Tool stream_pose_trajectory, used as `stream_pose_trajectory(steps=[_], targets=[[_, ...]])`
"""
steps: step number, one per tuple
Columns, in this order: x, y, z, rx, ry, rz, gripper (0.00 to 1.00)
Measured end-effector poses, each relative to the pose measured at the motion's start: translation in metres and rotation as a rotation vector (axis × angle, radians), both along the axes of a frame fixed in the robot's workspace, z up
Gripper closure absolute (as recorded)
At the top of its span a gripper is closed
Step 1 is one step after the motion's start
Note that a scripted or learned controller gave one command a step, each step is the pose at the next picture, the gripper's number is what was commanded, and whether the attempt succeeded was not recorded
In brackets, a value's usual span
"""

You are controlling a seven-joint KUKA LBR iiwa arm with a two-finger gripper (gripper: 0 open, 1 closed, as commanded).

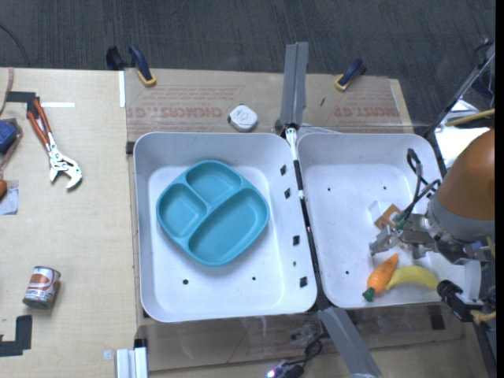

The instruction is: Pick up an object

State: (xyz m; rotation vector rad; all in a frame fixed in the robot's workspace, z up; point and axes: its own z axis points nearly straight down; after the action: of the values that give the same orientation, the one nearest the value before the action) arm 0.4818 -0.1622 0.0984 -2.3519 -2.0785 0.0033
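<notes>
Wooden bench (71, 235), two white bins (150, 211), dark floor (236, 14)

2 white bins (213, 309) sit on the worktop (71, 235). 1 blue divided plate (213, 212) with 3 compartments. 1 carrot (381, 276), 1 banana (413, 276). 1 pair of pliers (49, 144), 1 can (40, 286), 1 small round white object (243, 117), 3 clamps (142, 65).
</notes>
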Motion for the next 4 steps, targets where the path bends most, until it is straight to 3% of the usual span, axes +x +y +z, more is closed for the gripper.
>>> stream_pose_trajectory(steps=[1, 2, 3, 4], targets=[[0.016, 0.033, 0.157, -0.002, -0.003, 0.131, 0.0], [0.027, 0.014, 0.017, -0.012, -0.026, 0.369, 0.0], [0.008, 0.004, 0.009, -0.023, -0.039, 0.693, 0.0], [0.063, 0.004, 0.072, 0.0, -0.005, 0.816, 0.0]])
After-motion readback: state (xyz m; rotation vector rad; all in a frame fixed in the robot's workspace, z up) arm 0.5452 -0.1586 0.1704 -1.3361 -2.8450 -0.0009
